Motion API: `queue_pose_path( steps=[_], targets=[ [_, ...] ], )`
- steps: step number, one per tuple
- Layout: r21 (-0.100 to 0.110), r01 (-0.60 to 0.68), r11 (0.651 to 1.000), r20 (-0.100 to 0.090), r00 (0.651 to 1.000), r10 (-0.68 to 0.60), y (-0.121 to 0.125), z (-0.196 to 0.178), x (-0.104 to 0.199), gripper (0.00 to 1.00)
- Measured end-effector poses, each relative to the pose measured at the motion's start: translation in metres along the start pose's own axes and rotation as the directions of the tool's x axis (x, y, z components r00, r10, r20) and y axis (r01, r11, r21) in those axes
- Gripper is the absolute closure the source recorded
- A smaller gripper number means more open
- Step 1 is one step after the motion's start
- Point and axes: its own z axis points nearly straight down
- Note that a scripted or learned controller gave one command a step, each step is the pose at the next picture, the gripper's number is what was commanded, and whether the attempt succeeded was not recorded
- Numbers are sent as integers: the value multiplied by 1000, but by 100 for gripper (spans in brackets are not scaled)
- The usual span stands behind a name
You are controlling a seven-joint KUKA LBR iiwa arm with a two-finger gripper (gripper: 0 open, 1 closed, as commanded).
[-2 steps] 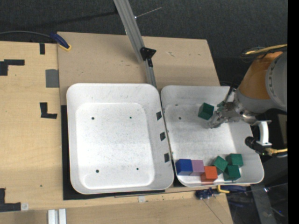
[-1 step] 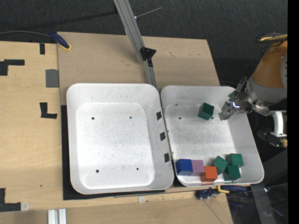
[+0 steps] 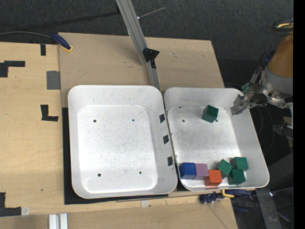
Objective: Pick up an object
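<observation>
- Lone green cube (image 3: 210, 113): resting tilted on the floor of the right bin (image 3: 202, 140), toward its far edge and nearer its right wall than its left; well apart from every other object.
- Cluster along the near edge of the right bin: blue cube (image 3: 188, 170), lilac cube (image 3: 202, 170), orange cube (image 3: 215, 177), then three more green blocks (image 3: 234, 169) packed into the near right corner, most touching or just beside a neighbour.
- Gripper (image 3: 237, 107): over the right bin's right wall near the far right corner, beside the lone green cube but not touching it. Finger state: cannot tell; too small and blurred to judge. Nothing visibly held.
- Arm (image 3: 280, 70): reaching in from the right, orange band above the wrist.
- Left bin (image 3: 76, 128): bare white floor with dark specks.
- Likely target, as a judgement: the lone green cube, being closest and free on all sides.
- Risk: tilted cube offering uneven faces, so closing fingers may push it aside or squeeze it out.
- Risk: descent from the present position may strike the right wall, since the gripper sits above the rim.
- Risk: a grasp in the near corner cluster may catch two blocks or jam against wall and neighbours.
</observation>
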Motion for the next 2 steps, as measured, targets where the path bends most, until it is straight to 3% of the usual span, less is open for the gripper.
queue_pose_path(
  steps=[1,2],
  targets=[
    [4,5,1000,-4,1000,-5,7,-2,55,100],
    [8,5,1000,-4,1000,-5,-6,4,108,100]
  ],
)
